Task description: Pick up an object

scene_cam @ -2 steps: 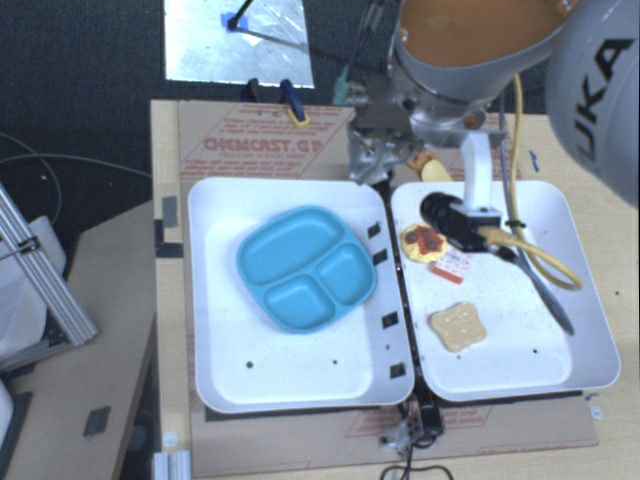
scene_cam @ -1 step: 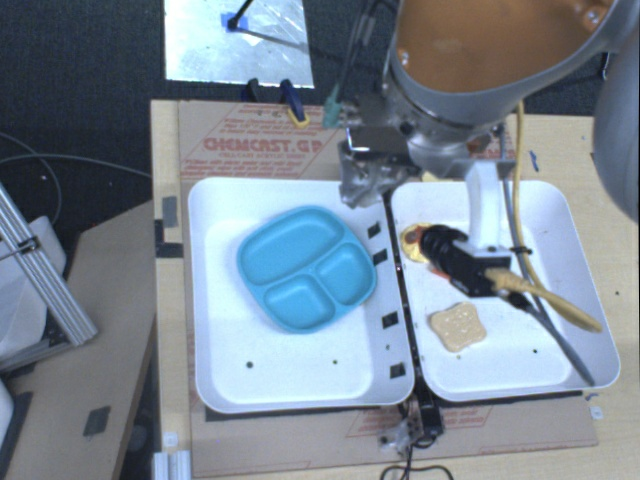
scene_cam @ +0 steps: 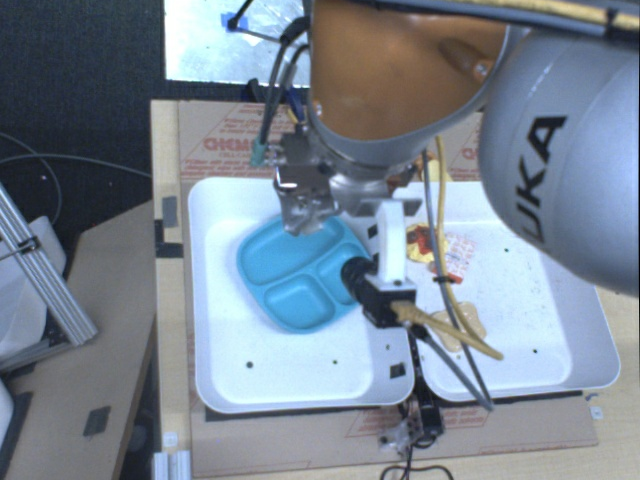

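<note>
The arm (scene_cam: 520, 118) looms over the tool (scene_cam: 303, 218), grip unreadable, at the blue tray's (scene_cam: 290, 283) far edge

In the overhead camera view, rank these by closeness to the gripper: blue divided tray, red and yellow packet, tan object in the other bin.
1. Blue divided tray, left bin, directly beneath the gripper.
2. Red and yellow packet, right bin, upper part.
3. Tan object, right bin, toward the front edge.

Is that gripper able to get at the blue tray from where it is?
Probably yes. The gripper hangs right over the blue tray's upper edge in the left bin, with nothing lying on the tray. Whether it touches the tray, I can't tell.
</note>
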Robot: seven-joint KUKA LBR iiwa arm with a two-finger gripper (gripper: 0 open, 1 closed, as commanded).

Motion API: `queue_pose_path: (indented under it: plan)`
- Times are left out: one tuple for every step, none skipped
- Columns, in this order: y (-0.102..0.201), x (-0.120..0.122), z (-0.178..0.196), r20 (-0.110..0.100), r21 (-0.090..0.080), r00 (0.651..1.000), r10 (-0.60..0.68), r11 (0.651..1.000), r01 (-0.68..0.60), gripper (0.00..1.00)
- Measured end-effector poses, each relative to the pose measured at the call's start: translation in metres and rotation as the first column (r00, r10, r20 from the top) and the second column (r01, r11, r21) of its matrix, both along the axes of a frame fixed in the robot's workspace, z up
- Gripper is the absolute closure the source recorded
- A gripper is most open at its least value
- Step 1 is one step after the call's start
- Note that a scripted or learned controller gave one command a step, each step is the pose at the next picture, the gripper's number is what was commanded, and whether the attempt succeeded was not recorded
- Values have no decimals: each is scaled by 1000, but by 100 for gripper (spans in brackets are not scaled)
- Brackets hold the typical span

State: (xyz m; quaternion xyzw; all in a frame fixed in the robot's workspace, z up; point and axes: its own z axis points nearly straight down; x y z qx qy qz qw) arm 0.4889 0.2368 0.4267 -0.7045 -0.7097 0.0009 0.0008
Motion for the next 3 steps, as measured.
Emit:
queue_pose_path:
  plan:
    - [-23,34,113,14,5,1000,-8,1000,7,100]
    - [-26,-4,108,3,1,1000,-3,1000,3,100]
    - [-90,-2,93,3,0,1000,-11,1000,11,100]
